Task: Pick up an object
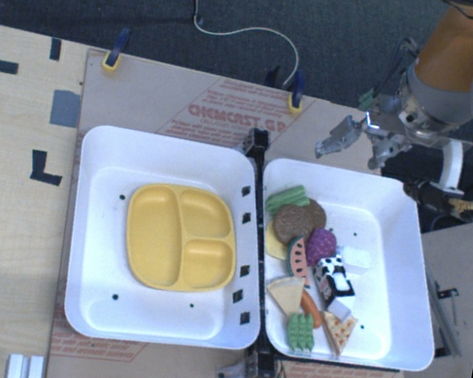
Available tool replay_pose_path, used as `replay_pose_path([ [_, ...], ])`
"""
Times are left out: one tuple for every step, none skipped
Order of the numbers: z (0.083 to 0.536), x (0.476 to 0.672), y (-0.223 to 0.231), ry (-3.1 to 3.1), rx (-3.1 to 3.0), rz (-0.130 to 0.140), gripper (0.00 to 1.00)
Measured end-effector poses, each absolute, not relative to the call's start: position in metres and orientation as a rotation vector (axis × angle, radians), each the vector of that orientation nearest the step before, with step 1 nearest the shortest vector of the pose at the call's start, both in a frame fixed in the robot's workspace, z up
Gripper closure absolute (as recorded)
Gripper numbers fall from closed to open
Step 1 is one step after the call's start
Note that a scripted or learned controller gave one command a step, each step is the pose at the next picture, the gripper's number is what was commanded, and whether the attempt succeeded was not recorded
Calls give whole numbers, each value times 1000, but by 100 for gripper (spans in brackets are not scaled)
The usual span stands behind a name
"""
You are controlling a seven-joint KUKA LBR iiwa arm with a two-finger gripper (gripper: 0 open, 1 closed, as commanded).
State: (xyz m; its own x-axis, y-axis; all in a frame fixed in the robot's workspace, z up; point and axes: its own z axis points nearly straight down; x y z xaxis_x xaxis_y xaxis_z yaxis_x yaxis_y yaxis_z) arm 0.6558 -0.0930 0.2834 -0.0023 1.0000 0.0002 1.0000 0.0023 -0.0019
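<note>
One pile of toy food (310, 274) sits in the right bin (401, 285), along its left side. Gripper (354, 139) hovers beyond that bin's far rim, fingers spread, holding nothing — pile lies toward the camera and slightly left of it.

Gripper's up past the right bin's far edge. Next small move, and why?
Probably bring the gripper toward the camera and down over the toy food pile in the right bin. It hangs beyond the bin's far rim, holding nothing; the pile sits along the bin's left side.
</note>
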Motion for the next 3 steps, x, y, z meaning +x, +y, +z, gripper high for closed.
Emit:
replay_pose_path([
  [172,619,-136,-2209,-2218,17,0],
  [80,572,-140,-2218,-2221,5,0],
  [95,574,-140,-2222,-2221,3,100],
])
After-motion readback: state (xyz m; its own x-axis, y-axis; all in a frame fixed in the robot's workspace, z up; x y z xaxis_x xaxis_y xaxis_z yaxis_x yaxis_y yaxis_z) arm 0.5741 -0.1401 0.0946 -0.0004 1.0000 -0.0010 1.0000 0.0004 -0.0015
